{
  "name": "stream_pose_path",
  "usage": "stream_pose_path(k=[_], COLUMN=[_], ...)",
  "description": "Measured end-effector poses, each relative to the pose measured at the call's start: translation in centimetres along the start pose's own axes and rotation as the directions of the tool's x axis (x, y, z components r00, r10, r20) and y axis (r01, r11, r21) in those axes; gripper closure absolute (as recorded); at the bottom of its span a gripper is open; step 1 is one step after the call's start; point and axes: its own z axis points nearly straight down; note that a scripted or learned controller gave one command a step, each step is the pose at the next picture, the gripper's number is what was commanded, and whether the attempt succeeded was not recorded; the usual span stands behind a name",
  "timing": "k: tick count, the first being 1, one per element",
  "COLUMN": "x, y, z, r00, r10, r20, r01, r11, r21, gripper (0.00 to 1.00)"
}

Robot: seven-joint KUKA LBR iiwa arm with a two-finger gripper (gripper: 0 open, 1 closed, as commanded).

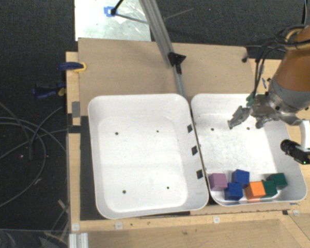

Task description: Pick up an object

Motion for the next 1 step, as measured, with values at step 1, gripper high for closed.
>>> stream_pose_path(k=[1], x=[-6.19], y=[-7.1], z=[6.87], r00=[1.0], r10=[0.01], r20=[0.001], r01=[-0.01], r11=[1.0], r21=[0.01], gripper=[0.0])
